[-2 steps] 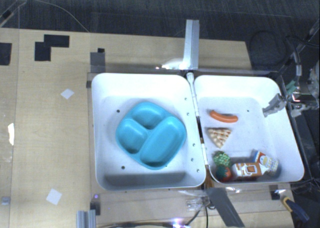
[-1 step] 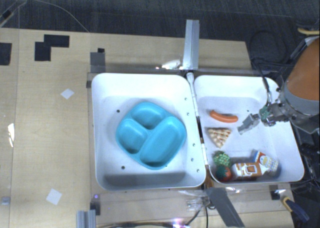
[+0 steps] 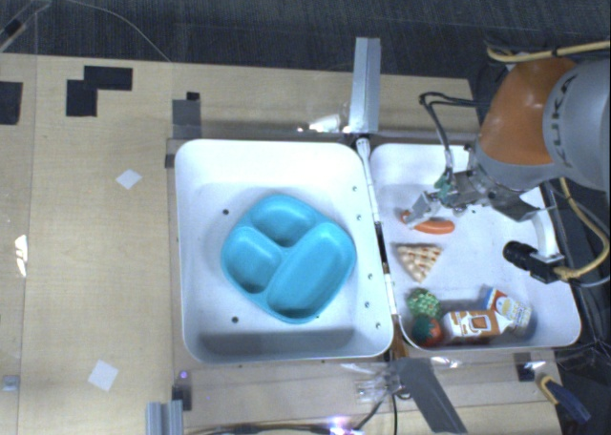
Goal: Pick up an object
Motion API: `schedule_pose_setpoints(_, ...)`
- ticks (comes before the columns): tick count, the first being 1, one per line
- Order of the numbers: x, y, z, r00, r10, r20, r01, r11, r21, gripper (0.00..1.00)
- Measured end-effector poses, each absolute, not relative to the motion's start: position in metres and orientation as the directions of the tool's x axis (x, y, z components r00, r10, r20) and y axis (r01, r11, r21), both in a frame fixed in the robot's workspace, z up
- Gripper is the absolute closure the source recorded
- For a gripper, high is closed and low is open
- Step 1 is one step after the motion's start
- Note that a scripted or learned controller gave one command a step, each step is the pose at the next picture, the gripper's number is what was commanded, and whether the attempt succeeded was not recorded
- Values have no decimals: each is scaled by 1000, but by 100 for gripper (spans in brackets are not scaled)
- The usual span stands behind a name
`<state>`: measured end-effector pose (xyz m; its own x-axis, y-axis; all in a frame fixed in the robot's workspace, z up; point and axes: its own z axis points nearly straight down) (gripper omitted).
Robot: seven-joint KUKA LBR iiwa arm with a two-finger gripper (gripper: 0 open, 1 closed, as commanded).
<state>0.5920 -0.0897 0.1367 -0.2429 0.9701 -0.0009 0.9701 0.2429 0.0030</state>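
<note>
Bottle (image 3: 474, 324) along near wall; pincer (image 3: 420, 213) tips blurred above carrot (image 3: 434, 227)

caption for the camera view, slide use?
KUKA arm's gripper hovers over a toy carrot in the right bin; blue divided plate sits in the left bin.

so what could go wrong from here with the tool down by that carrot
1. The tool sits just above the carrot; closing off-centre may nudge the small carrot away rather than grip it.
2. The pizza slice lies close below, so a low sweep could bump it.
</note>
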Motion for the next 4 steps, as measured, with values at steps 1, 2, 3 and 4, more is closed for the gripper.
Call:
schedule_pose_setpoints(1,591,-101,89,-235,972,-3,972,235,10,0)
schedule_pose_setpoints(2,594,-101,102,-236,972,-8,972,236,19,100)
schedule_pose_setpoints(3,643,-91,93,-216,976,-2,976,216,5,100)
schedule_pose_setpoints(4,670,-25,187,-110,994,-1,994,110,7,100)
